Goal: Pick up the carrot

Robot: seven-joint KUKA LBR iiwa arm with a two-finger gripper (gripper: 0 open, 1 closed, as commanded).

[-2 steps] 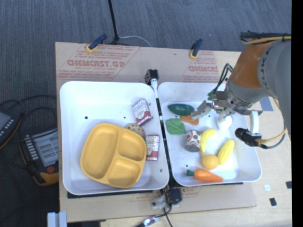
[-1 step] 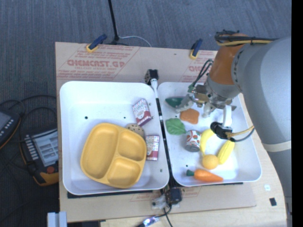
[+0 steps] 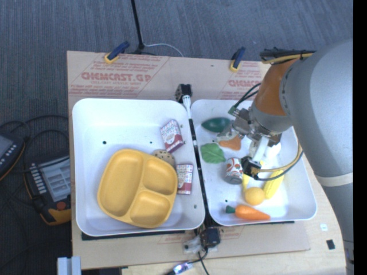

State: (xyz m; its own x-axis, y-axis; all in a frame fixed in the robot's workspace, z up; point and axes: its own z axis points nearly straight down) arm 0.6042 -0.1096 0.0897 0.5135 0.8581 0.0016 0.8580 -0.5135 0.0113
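The carrot, orange with a green stub at its left end, lies along the front wall of the right bin. My gripper hangs over the back half of that bin, well behind the carrot and apart from it. It sits just above a small orange wedge and beside a dark green vegetable. The wrist and arm hide the bin's back right part.
Between gripper and carrot lie a yellow lemon, a corn cob, a small can and a green leaf. The left bin holds a yellow divided plate, two red-and-white packets and a cookie.
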